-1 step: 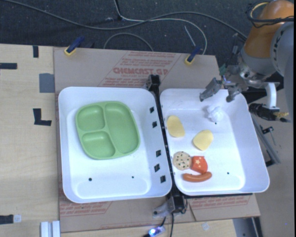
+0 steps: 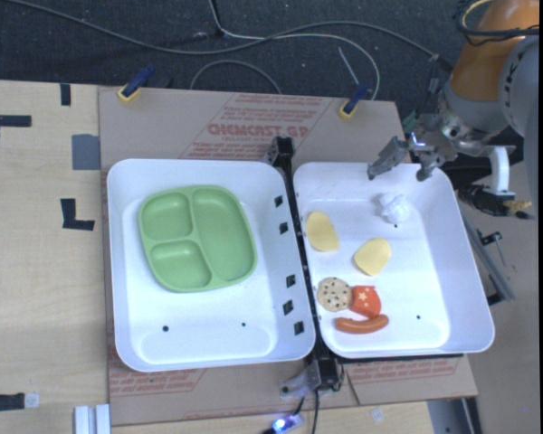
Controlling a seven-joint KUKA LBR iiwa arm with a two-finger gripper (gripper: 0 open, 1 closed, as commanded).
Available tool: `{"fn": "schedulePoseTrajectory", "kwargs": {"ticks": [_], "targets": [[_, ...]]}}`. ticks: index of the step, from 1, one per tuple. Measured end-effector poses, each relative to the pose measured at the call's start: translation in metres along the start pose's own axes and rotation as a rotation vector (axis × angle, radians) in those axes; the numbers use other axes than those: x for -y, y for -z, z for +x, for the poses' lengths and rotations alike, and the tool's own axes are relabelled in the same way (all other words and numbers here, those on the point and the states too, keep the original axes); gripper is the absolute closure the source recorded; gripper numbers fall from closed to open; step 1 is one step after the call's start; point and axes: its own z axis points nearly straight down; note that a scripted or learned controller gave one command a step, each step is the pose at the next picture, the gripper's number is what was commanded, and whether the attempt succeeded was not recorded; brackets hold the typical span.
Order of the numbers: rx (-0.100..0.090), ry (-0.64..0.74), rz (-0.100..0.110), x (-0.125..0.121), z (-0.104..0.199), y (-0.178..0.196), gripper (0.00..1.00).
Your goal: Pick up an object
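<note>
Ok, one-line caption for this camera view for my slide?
Open gripper poised above right bin's far edge, near a white lump; toy foods nearby, green tray in left bin.

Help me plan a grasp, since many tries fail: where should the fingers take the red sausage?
Grip the red sausage at its middle, from straight above, fingers closing across its narrow width. It lies flat and long; the tomato piece sits close behind its middle.

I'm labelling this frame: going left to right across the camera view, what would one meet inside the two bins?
Green divided plate → yellow piece → cookie → yellow piece → white crumpled object.
</note>
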Motion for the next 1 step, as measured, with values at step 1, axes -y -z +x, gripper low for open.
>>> {"fn": "schedulePoseTrajectory", "kwargs": {"ticks": [1], "targets": [[0.000,0.000,0.005,-0.0059,-0.0043,-0.0488,0.00]]}}
